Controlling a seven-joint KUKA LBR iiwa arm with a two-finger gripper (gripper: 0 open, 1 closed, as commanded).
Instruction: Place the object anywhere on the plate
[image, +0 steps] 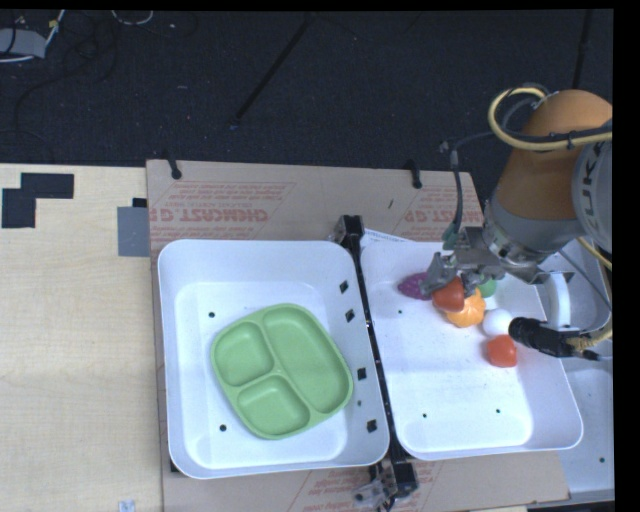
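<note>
White right bin (470, 420) holds round orange-red object (451, 296) under gripper (452, 280).

A green three-part plate (281, 371) lies in the left bin (190, 270). In the right bin (470, 420), the gripper (455, 280) hangs over a red-and-orange toy cluster (458, 304).

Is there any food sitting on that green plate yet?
No. The green plate in the left bin has all three compartments bare, while the toy foods lie in the right bin by the gripper.
</note>
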